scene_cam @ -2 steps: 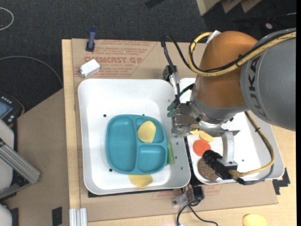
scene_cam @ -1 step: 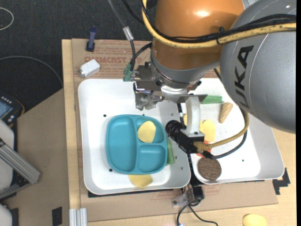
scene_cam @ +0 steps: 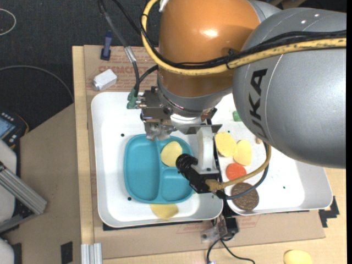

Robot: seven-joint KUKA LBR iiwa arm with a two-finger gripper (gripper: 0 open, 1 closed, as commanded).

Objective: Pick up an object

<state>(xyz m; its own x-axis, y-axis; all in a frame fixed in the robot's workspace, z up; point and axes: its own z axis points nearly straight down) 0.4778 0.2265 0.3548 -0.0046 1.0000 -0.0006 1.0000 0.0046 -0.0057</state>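
1. Dark carpet surrounds a plywood bench (scene_cam: 82,147) bearing two white bins.
2. Whether the gripper (scene_cam: 165,130) is open or closed, I cannot tell; it hangs at the top edge of a glossy blue divided tray (scene_cam: 144,169) in the left bin (scene_cam: 104,147).
3. One smooth pale yellow disc (scene_cam: 169,152) lies in the tray, and another (scene_cam: 164,209) lies just below it.
4. Across the divider, the right bin (scene_cam: 297,186) holds a yellow piece (scene_cam: 224,143), orange pieces (scene_cam: 242,153) and a brown disc (scene_cam: 245,197).
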